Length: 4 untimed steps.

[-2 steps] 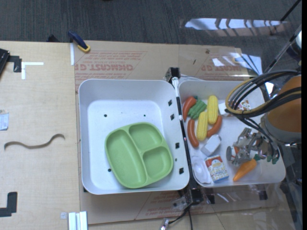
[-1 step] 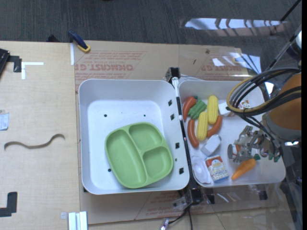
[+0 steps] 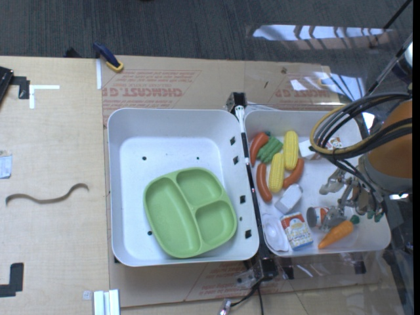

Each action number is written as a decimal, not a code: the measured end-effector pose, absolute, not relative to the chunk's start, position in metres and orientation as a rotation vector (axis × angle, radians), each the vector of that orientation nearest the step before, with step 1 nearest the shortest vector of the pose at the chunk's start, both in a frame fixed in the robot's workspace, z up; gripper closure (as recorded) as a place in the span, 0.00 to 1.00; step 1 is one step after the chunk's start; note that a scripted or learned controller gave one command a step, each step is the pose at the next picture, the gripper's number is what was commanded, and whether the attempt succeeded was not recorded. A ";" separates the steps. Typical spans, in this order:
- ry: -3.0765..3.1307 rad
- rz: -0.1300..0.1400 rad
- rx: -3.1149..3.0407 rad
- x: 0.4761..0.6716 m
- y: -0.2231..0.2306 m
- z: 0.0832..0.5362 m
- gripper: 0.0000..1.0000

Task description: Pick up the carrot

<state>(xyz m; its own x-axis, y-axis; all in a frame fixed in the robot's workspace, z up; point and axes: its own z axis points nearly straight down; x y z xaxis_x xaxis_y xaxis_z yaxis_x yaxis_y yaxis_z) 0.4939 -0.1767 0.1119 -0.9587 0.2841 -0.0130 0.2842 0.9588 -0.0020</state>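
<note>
The carrot, orange with a green top, lies at the front right of the right bin, its tip pointing toward the front left. My gripper hangs just behind and above the carrot's green end, under the orange-banded wrist and a loop of cables. Nothing visibly sits in the gripper's grasp, and the carrot rests on the bin floor.
The right bin also holds two corn cobs, a green pepper, red-orange sausages, a small carton, a can and a white piece. A green divided plate lies in the left bin.
</note>
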 end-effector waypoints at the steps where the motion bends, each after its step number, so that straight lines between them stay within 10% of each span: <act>1: 3.124 0.006 0.089 0.484 -0.184 0.096 0.00; 2: 3.133 0.002 -0.201 0.479 -0.115 0.092 0.00; 3: 2.950 -0.001 -1.062 0.493 -0.197 0.092 0.00; 4: 2.946 -0.001 -1.056 0.495 -0.196 0.102 1.00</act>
